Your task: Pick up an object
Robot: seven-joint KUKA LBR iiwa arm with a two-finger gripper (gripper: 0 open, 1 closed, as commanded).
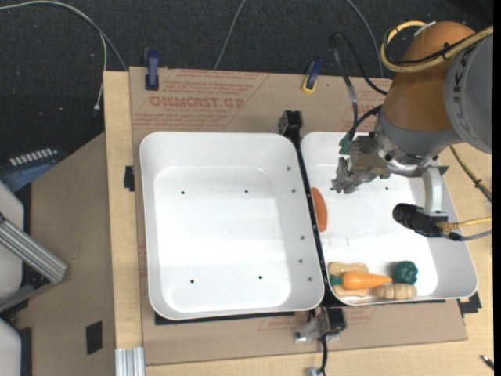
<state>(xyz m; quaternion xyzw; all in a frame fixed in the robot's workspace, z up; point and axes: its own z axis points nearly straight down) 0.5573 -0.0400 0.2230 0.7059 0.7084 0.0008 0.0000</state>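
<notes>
Two shallow white bins sit side by side on the desk (pixel 125 233), which is covered with flat brown cardboard printed in faded red letters. Both bins look like smooth moulded plastic with rounded corners and raised rims. The left bin (pixel 227 225) shows four small dark dots on its floor. The right bin (pixel 391 233) carries the loose things.

An orange, elongated piece (pixel 319 208) lies against the right bin's left wall, narrow and glossy. In the near corner of that bin four small things are bunched together, touching: a carrot (pixel 365 281) with a tapered orange body, a pale rounded lump (pixel 344 269) behind it, a tan knobbly piece (pixel 395 291) in front, and a dark green bumpy ball (pixel 405 271) at the right.

The arm (pixel 427 92) is grey with a smooth orange band, cables looping around it. Its hand (pixel 344 180) hangs over the far left part of the right bin, above and beside the orange piece; whether its dark metal tips are apart or together cannot be told, and nothing can be seen between them. Two blue clamps (pixel 152 69) (pixel 313 74) grip the desk's far edge.
</notes>
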